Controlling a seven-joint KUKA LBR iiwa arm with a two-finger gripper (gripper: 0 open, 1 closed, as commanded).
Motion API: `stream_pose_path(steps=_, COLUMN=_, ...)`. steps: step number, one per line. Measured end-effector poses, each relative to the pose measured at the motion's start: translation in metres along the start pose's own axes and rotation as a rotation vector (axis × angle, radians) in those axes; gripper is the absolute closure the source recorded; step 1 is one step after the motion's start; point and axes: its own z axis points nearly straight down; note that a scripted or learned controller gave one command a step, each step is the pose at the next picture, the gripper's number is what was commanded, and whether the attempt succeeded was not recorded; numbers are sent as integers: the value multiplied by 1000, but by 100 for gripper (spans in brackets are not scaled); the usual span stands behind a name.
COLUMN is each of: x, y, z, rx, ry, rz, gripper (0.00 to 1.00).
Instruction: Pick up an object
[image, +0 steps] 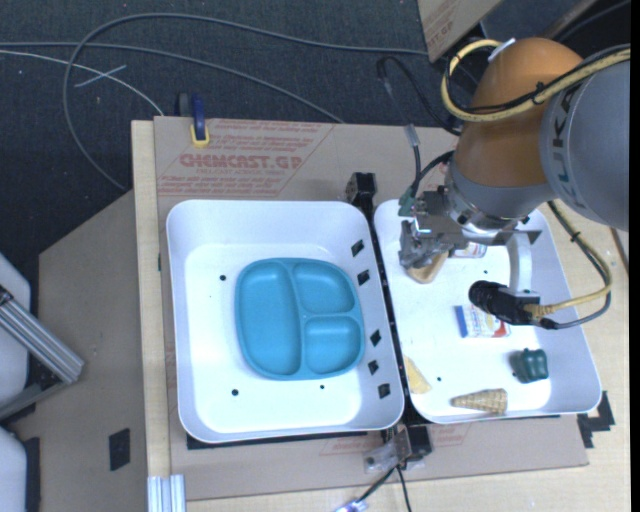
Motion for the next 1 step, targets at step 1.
stream_pose_path(steps=1, x=59, y=-4, z=15, rx=3, ry=0, rz=0, gripper=100)
